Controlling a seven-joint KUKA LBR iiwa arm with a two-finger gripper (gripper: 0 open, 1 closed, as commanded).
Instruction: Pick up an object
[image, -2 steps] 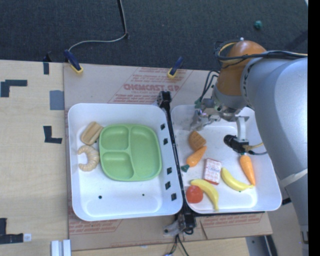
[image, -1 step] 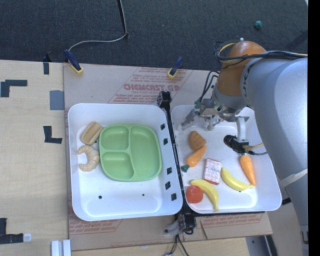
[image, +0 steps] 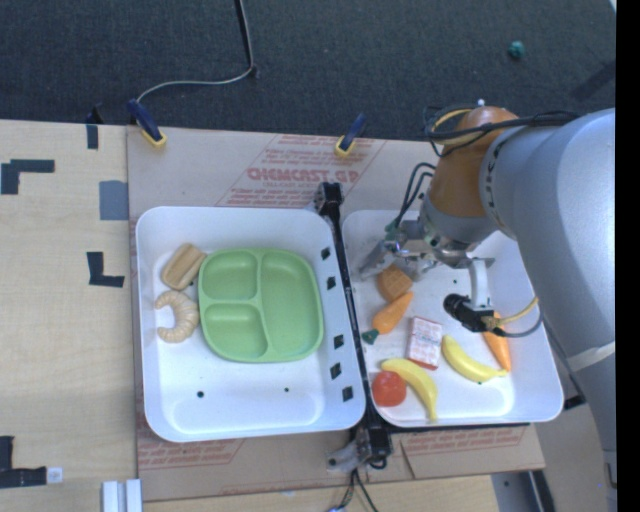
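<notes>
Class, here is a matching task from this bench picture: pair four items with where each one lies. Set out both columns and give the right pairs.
Items:
1. green tray
2. croissant
3. tomato
4. carrot

Places:
A. near front edge of the right bin
B. middle of the left bin
C. right bin, just below the waffle piece
D. left bin, left of the tray

Pairs: 1-B, 2-D, 3-A, 4-C

even, bright overhead light; soft short shadows under the arm (image: 560, 200). the white bins (image: 240, 410) glare slightly. overall image soft, mildly blurred, coarse in detail.
</notes>
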